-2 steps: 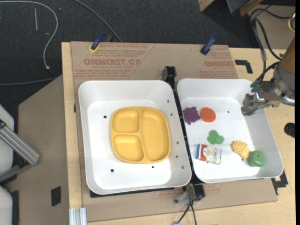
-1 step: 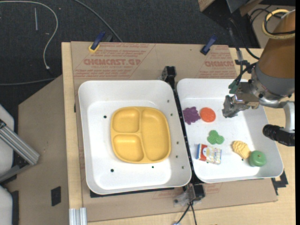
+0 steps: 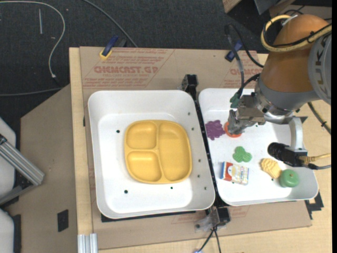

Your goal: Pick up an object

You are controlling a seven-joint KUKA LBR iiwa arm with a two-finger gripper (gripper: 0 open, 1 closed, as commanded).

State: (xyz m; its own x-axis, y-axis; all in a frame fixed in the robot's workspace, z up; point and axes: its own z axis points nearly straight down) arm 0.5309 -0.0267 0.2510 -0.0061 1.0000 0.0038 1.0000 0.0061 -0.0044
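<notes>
In R bin point(image 3: 221, 101): 6 items; L bin point(image 3: 100, 109): 1 yellow tray point(image 3: 158, 152).

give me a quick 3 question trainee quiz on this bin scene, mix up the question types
1. True or false: the yellow divided plate lies in the same bin as the purple grape toy.
2. Multiple choice: the tool is right above which thing? A) the green round toy B) the orange-red item C) the small snack packet
3. Fill in: the green leafy toy sits just above the ____ in the picture.

Key
1. False: the plate is in the left bin, the grape toy in the right bin.
2. B
3. small snack packet
</notes>
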